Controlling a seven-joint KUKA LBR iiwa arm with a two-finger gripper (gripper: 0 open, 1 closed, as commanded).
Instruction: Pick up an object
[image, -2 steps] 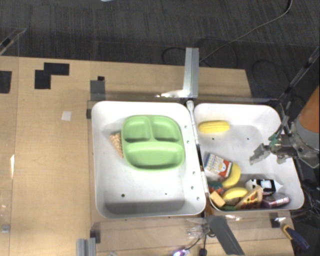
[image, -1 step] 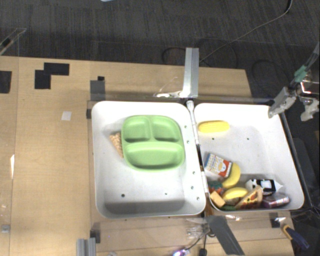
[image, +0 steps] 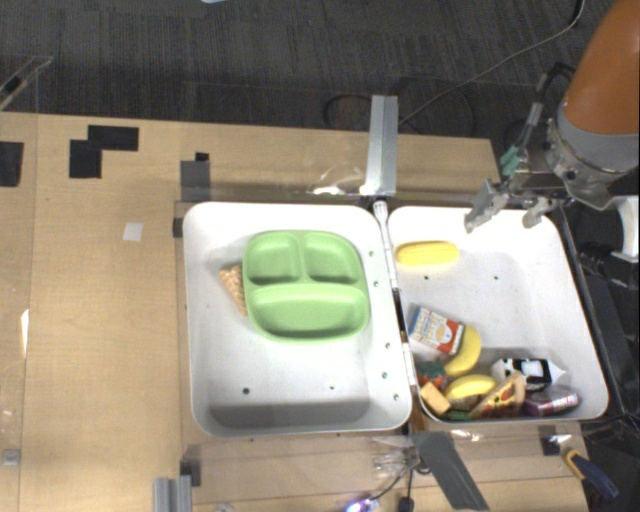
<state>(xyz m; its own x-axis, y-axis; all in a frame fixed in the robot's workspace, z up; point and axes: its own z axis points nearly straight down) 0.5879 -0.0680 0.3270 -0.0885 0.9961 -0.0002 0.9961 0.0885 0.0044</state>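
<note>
Green tray (image: 304, 284) left — toy clutter (image: 480, 375) right, hand (image: 508, 212) above.

Wooden bench (image: 90, 300) carries two white bins (image: 210, 400) side by side.

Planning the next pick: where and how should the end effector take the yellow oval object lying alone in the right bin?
Grip the yellow oval object across its short width, coming straight down from above. It lies flat, long axis left-right, with bare bin floor on its open sides.
</note>
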